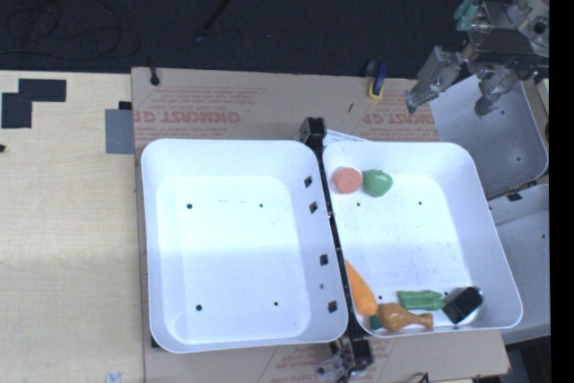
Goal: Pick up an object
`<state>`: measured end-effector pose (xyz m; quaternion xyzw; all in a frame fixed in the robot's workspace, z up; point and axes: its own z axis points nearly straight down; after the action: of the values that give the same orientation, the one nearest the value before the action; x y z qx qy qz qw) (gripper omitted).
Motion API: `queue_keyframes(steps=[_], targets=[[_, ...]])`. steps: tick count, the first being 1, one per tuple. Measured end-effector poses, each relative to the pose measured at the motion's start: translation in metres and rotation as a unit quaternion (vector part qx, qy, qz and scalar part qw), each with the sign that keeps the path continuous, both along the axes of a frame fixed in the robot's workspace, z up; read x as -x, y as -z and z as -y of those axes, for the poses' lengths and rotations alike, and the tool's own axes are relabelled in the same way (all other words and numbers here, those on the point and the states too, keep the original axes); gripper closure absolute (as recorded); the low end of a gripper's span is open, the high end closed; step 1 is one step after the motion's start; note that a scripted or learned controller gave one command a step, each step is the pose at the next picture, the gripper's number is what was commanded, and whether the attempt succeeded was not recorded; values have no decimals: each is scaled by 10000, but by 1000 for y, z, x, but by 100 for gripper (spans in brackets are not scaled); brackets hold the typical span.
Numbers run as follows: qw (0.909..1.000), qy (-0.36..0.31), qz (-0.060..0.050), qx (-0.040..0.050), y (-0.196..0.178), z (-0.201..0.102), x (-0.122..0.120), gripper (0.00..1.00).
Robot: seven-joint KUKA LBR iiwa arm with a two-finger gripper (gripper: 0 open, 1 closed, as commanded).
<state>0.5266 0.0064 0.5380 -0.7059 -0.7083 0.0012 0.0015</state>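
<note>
The robot's pincer (453, 94) hung spread and holding nothing above the far right corner of the bench (63, 220), well apart from everything in the two white bins. Its two grey fingers (429, 85) slanted down toward the left of the camera view, one ending over the brown board beyond the right bin (489, 202), the other over a grey plate beside it. All the objects lay in that right bin. Near its far left corner a round pink-orange ball (347, 180) sat just beside a green rounded piece (378, 183), the pair almost touching. Along the near edge, an orange carrot (360, 287) lay against the wall that divides the bins, its long axis running from far-left to near-right with the thicker end toward the near side. Next to it a brown drumstick-shaped toy (401, 317) lay roughly crosswise, its narrow end pointing right. A flat green piece (420, 300) stretched left to right just beyond it, and a black block (463, 305) rested tilted in the near right corner. The left bin (161, 193) stood alongside, sharing the black clips on the dividing rim.
</note>
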Motion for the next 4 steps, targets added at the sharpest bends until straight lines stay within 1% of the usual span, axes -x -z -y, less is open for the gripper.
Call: queue_keyframes(steps=[1,2,3,4], targets=[[10000,-2,4,0,0,-27,50,0],[10000,-8,-2,3,1,-71,51,0],[10000,-15,-15,9,-9,-70,50,100],[10000,-7,-13,9,4,-130,-25,100]])
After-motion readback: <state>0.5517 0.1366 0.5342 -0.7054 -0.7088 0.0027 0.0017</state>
